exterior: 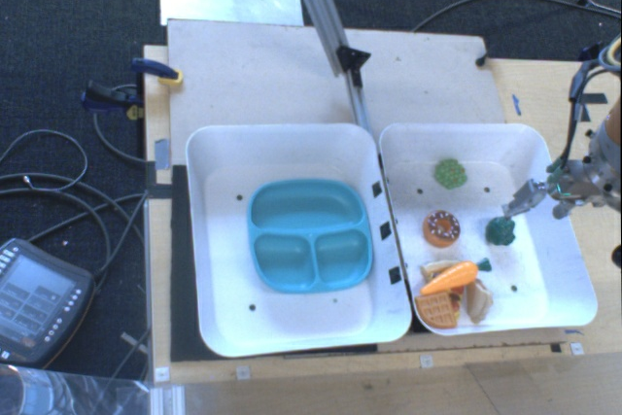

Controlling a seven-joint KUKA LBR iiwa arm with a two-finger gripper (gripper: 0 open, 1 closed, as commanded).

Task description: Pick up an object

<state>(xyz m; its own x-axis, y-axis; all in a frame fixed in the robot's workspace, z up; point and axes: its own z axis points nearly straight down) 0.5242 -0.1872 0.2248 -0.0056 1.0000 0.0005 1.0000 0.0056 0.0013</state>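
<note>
The right bin [559, 301] holds several toy foods. A green bumpy ball [449, 173] lies toward the back and a chocolate-topped donut [441, 228] sits in the middle. A dark green broccoli-like piece [501, 230] lies right of the donut. At the front are an orange carrot [450, 277], a waffle [437, 309] and a tan piece [477, 302]. My gripper [522, 200] hangs over the bin's right side, just above and to the right of the dark green piece. Nothing shows in its grasp.
The left bin [219, 306] holds a blue divided plate [311, 235]. A grey pole [321, 0] slants down from the top to the seam between the bins. Cables and a pendant [34, 301] lie on the floor at left.
</note>
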